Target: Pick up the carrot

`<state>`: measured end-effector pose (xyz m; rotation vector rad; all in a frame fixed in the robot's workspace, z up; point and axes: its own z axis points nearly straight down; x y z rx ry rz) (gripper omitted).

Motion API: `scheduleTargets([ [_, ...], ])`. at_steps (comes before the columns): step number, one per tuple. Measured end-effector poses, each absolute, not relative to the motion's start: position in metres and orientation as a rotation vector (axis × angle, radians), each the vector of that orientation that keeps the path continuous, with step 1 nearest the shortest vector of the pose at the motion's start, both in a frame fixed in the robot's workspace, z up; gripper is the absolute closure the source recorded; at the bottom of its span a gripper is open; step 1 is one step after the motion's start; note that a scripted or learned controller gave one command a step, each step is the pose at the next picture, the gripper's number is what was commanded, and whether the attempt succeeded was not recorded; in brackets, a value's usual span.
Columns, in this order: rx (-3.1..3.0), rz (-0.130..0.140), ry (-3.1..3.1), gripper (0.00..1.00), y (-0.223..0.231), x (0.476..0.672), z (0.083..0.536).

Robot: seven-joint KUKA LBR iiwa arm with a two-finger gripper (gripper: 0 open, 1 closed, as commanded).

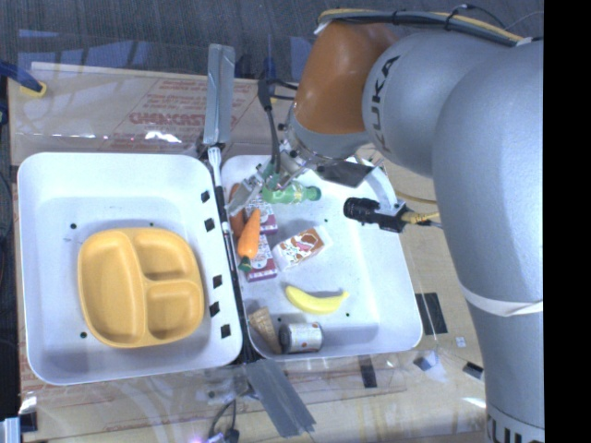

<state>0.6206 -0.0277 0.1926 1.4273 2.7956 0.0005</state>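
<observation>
The grey arm point(462, 155) is filling the right side of the frame, bending from the lower right up to the top centre, where its orange band point(337, 72) is showing. From there the wrist is pointing down and to the left, and the claw point(275, 175) is hanging over the upper left corner of the right bin point(392, 275). Whether the claw is wide or narrow I cannot tell, because the wrist is covering it. Just under the claw a green bottle point(291, 193) is lying. The carrot point(249, 233) is lying near the left wall of the right bin, below the claw, its thick end up, partly resting on a dark red packet point(265, 247). Near it are lying a small snack packet point(302, 245), a banana point(316, 298) and a can point(300, 336) at the bottom edge. The left bin point(55, 192) is carrying a yellow divided tray point(140, 286).
</observation>
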Motion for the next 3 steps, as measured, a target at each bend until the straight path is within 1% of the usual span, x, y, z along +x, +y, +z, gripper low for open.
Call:
scheduleTargets([
  [1, 1.337, -0.003, 2.846, 0.00, -0.031, 0.589, 0.191],
  [2, 1.495, -0.001, 2.761, 0.00, -0.043, 0.604, 0.192],
  [3, 1.496, -0.001, 2.761, 0.00, -0.043, 0.604, 0.192],
])
